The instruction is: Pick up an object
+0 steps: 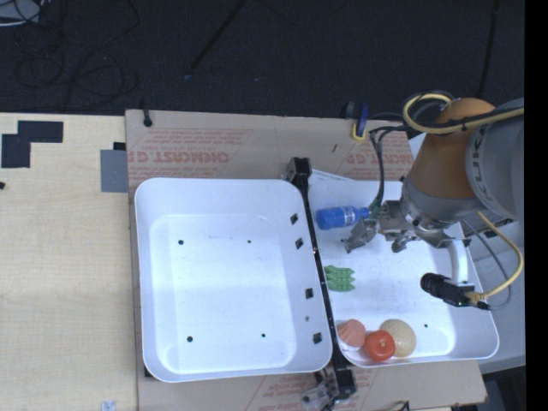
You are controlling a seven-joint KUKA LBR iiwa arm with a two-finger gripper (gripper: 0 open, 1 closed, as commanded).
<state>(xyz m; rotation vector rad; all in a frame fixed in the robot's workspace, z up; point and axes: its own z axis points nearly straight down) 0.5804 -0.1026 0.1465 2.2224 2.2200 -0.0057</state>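
Two white bins sit on the bench (68, 255). Over the right bin (479, 336), the gripper (377, 236) hangs released just beside a blue bottle (341, 217); a tomato (379, 345) lies well apart.

A pale wooden bench (60, 264) carries a brown cardboard sheet (223, 148), with dark carpeted floor (257, 41) behind.

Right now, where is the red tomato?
The red tomato sits in the right bin's near corner, squeezed between a pinkish round thing and a beige ball.
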